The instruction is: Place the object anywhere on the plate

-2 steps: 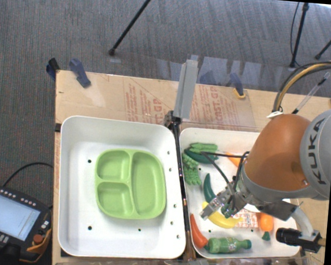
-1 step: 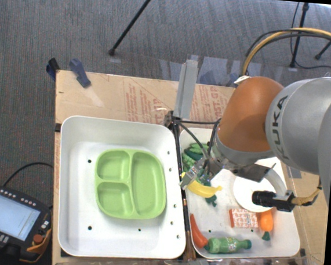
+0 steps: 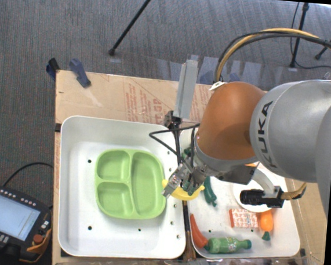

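The gripper (image 3: 181, 185) hung just right of the green plate (image 3: 130, 184), its fingers closed on a yellow banana (image 3: 185, 194). Carrying was underway; next, probably a short leftward move and release.

I see a red chili (image 3: 198, 232), a green bottle (image 3: 228, 244) and a carrot (image 3: 267, 221) in the right bin (image 3: 292, 243), beside a red-and-white packet (image 3: 243, 218). A teach pendant (image 3: 7, 218) sits on the carpet at left.
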Controlling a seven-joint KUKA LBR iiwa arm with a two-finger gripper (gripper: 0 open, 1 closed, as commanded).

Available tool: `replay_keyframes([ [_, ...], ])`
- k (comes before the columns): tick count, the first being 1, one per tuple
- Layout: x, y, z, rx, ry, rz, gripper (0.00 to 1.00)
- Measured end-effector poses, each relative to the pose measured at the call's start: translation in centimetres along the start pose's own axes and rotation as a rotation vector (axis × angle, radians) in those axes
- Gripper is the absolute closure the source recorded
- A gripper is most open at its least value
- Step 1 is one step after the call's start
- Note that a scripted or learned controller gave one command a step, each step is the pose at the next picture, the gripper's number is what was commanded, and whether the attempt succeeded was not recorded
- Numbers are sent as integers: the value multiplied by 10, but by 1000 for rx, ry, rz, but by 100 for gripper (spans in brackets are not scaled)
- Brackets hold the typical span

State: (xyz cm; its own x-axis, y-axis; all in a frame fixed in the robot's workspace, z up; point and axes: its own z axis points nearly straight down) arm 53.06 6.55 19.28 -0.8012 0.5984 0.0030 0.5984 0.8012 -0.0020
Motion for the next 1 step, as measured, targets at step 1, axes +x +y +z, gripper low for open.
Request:
replay_keyframes([
  [1, 31, 68, -70, -5, -5, -139, 100],
])
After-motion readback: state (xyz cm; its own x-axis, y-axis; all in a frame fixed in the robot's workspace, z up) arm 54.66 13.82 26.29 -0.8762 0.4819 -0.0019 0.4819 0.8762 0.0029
